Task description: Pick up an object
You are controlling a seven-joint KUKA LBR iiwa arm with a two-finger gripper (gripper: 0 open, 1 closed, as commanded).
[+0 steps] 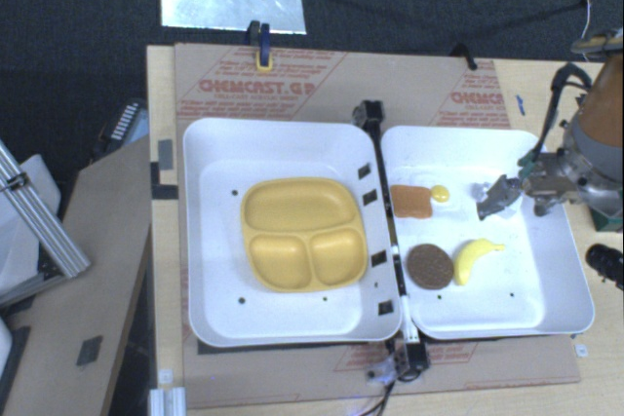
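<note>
Your gripper [492, 197] hangs with nothing in it; I cannot tell its finger state. The banana [475, 257] lies just below, the closest thing to grab.

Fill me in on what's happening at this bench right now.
A robot arm reaches in from the right, its gripper hovering over the right bin with nothing visibly between its fingers. Below it lie a banana, a round brown cookie, an orange-brown block and a small yellow piece, all untouched. The left bin holds a yellow divided plate. No object has been picked up yet.
</note>
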